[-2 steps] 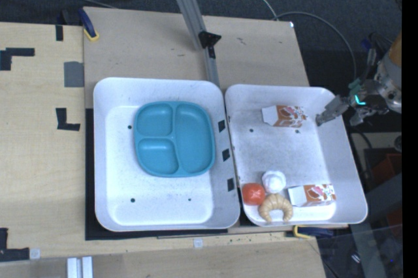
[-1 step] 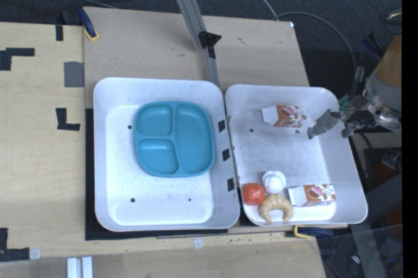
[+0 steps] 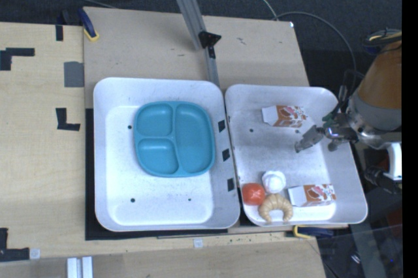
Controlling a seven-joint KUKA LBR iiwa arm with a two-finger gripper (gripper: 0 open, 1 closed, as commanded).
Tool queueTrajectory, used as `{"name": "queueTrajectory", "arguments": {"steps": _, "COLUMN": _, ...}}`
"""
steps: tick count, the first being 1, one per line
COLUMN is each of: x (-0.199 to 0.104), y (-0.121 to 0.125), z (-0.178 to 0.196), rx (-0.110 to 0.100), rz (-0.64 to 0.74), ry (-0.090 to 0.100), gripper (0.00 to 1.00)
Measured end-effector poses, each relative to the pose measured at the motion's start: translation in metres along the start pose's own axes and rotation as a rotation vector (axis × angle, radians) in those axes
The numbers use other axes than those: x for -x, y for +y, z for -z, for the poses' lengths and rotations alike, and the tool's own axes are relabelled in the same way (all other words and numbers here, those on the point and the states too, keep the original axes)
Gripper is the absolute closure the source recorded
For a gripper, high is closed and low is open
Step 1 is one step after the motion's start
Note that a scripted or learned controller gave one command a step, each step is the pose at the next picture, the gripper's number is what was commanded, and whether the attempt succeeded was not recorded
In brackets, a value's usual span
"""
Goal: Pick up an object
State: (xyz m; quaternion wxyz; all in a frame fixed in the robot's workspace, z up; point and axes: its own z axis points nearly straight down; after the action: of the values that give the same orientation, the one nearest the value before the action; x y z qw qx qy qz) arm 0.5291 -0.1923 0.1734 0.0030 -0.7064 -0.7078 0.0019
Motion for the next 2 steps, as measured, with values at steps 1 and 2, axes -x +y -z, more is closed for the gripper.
{"name": "queueTrajectory", "arguments": {"steps": 1, "x": 0.004, "y": 0.001, "z": -0.063, "rx": -0.001, "rz": -0.001, "ry": 0.000, "gripper": 0.00}}
{"name": "queueTrajectory", "arguments": {"steps": 2, "x": 0.003, "y": 0.003, "z": -0.050, "rx": 0.004, "rz": 0.001, "ry": -0.001, "gripper": 1.00}}
